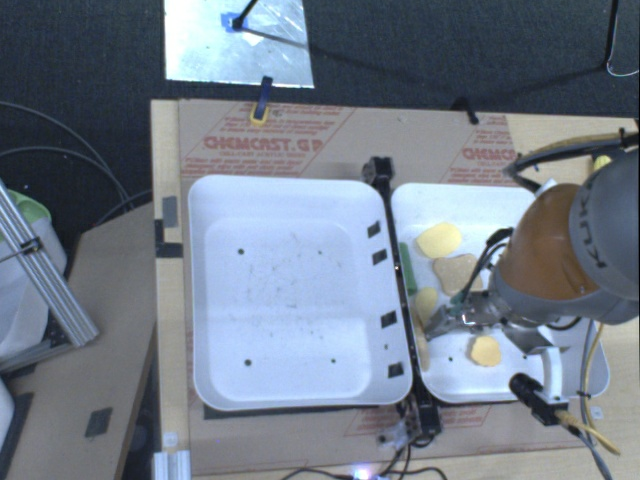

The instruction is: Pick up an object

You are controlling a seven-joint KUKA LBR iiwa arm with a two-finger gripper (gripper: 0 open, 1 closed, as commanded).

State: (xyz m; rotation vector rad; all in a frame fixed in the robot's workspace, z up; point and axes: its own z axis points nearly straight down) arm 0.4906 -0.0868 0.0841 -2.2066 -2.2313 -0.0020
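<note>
Camera view: the hand (447,315) is lowered beside the tan piece (455,271), presumably for grasping; its opening cannot be told.

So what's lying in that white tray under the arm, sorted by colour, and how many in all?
Right bin, as far as the arm leaves things in view:
Yellow pieces: 3 – top, small one by the divider, lower one
Tan piece: 1
Green stick along the left wall: 1
Total: 5
More may lie hidden under the arm.
</note>
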